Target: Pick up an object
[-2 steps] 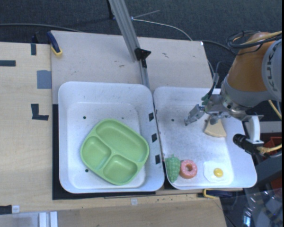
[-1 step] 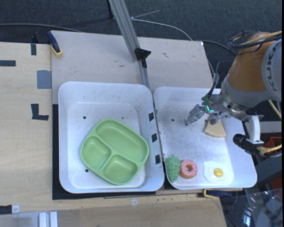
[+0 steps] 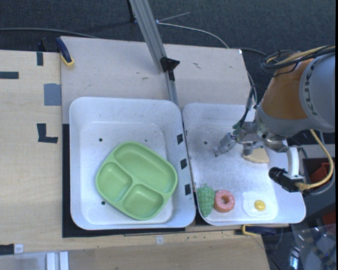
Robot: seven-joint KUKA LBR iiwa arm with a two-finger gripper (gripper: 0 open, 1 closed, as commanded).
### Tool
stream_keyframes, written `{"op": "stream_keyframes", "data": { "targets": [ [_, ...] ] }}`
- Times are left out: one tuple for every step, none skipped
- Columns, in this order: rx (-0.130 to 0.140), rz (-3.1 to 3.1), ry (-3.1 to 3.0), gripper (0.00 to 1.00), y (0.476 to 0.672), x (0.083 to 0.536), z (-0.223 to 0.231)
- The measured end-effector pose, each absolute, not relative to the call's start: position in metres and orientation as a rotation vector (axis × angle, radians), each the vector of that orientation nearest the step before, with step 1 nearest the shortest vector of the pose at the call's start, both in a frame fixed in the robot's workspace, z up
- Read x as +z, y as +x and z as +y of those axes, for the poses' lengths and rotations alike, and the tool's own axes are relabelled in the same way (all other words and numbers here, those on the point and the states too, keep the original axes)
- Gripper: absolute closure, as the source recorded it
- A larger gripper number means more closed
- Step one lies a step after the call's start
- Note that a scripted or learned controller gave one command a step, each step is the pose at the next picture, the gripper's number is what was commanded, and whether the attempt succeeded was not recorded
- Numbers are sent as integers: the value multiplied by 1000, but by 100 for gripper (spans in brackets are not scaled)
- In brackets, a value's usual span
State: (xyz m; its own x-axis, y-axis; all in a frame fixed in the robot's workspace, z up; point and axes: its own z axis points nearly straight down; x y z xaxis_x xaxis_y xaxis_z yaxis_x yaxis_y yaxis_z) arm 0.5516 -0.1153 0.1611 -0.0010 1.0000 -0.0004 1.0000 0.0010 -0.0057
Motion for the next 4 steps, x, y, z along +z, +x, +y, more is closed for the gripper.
{"op": "stream_keyframes", "data": {
  "targets": [
    [8, -2219, -2216, 0, 546, 117, -114],
    [2, -2223, -2221, 0, 546, 89, -114],
    [2, -2223, -2219, 100, 547, 99, -113],
    [-4, -2226, -2222, 100, 555, 159, -116]
  ]
}}
